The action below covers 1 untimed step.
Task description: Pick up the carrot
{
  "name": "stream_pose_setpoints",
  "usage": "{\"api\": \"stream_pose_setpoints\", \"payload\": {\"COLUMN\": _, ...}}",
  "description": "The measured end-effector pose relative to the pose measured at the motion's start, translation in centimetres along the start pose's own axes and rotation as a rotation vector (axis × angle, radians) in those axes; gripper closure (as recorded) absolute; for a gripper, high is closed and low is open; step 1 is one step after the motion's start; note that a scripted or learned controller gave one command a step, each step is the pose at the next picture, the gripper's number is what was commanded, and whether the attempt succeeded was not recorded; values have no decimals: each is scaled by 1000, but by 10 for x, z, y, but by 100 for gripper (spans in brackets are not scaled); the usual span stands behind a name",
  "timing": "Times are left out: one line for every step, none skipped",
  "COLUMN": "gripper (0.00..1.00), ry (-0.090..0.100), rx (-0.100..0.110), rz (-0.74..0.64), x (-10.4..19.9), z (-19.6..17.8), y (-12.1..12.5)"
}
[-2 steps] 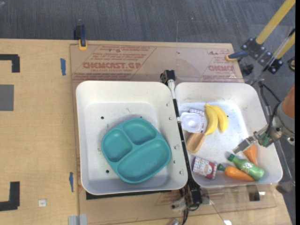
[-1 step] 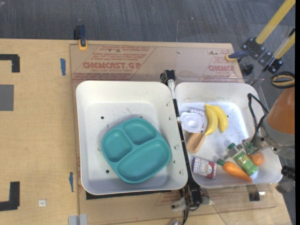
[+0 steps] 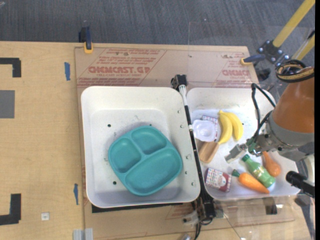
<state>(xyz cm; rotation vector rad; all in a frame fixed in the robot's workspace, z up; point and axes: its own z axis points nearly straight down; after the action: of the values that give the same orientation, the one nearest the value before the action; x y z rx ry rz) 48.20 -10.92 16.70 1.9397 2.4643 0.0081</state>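
The carrot (image 3: 253, 183), orange with a small green top at its left end, lies slanted near the front of the right bin (image 3: 227, 95). A green bottle (image 3: 258, 170) rests against its upper side. My gripper (image 3: 240, 151) hangs over the right bin, just above and to the left of the bottle and a short way behind the carrot. Nothing shows in its grasp. The grey wrist and the orange band of the arm (image 3: 297, 111) cover the bin's right side.
The right bin also holds a banana bunch (image 3: 230, 126), a white cup (image 3: 206, 130), a bread roll (image 3: 208, 151), a red and white carton (image 3: 218, 179) and a second orange piece (image 3: 271, 165). A teal divided plate (image 3: 145, 160) lies in the left bin (image 3: 97, 149).
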Motion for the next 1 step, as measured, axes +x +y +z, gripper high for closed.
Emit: {"api": "stream_pose_setpoints", "payload": {"gripper": 0, "ry": -1, "rx": 5, "rz": -160, "x": -25, "z": 75, "y": 87}}
